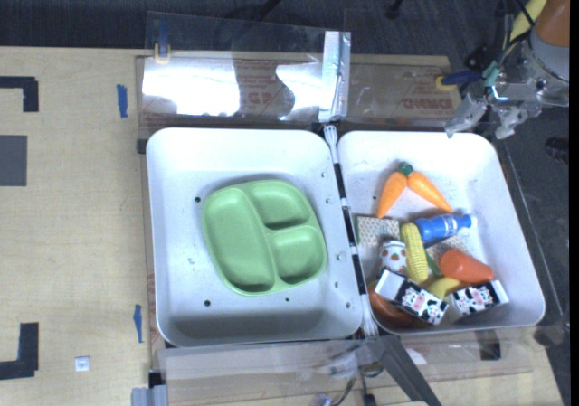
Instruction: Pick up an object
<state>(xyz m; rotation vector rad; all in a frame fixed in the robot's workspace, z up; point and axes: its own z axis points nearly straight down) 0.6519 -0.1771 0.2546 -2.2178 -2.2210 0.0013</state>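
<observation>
Progress: nothing is being lifted yet; every object is lying in the right bin (516, 214), so the whole pick is, by my judgement, still to do.
Hand: the hand (493, 110) is hovering at the far right corner of the right bin, above its rim, well apart from the pile; whether it is released or clenched I cannot tell, and nothing is showing in its grip.
Arm: the orange band (554, 24) is sitting at the upper right, off the desk (72, 214).
Objects: the carrots (412, 189) are lying at the top of the pile, the blue bottle (445, 227) just below them, the corn cob (414, 250) beside it, with the red pepper (466, 266) and cow-print blocks (439, 298) nearer the front wall.
Orientation: the two carrots are meeting at their green tops, toward the far wall, their tips splaying toward the near side; the bottle's long axis is running left to right, cap rightward; the corn is lying roughly far-to-near.
Left bin: the left bin (172, 178) is holding a green divided plate (264, 235).
Likely target: the carrots, being nearest the hand and least crowded.
</observation>
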